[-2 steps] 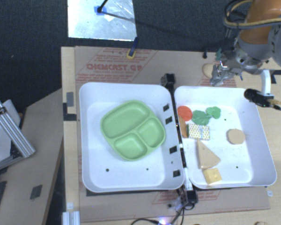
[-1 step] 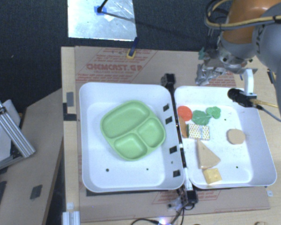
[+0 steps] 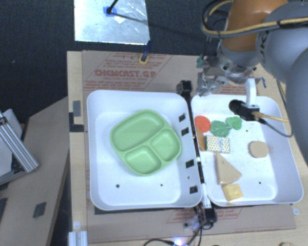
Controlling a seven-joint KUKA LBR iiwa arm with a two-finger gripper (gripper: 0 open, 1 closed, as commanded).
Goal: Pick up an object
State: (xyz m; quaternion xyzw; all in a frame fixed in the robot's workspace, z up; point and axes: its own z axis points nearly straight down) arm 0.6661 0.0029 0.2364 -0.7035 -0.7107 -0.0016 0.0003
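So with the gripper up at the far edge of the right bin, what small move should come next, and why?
Probably move the gripper toward the near side and lower it over the red disc, the closest item. It hangs at the right bin's far rim, above every object and touching none.

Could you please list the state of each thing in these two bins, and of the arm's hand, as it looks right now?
green divided tray: upright in the left bin, compartments bare.
orange disc: flat in the right bin.
green leaf pieces: flat, beside the disc.
patterned square: flat.
round tan piece: flat, apart from the others.
tan wedge: flat.
yellow square: flat, near the front wall.
hand: raised above the right bin's back edge, carrying nothing visible.
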